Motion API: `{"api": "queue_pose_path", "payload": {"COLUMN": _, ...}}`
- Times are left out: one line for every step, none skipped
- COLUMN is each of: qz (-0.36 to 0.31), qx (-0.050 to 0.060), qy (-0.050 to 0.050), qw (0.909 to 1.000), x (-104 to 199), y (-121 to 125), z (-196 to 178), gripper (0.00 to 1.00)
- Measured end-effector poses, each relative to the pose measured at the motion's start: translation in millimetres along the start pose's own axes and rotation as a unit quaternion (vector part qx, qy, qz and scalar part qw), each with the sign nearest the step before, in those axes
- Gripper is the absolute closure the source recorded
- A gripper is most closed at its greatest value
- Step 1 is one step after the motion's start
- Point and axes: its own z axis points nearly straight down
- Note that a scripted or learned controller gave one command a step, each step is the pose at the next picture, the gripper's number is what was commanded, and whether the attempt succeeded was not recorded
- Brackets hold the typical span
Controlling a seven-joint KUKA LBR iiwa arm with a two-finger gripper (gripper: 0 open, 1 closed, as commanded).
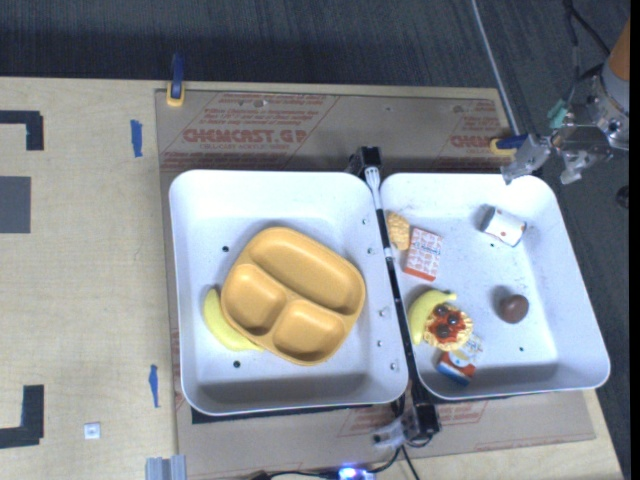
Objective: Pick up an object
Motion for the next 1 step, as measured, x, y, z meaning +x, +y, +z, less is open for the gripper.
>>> {"api": "queue_pose_path", "payload": {"qz": 0.000, "qx": 0.000, "qy": 0.000, "qw": 1.0000, "x": -8.2, "y": -53.2, "z": 140.7, "gripper": 0.00}}
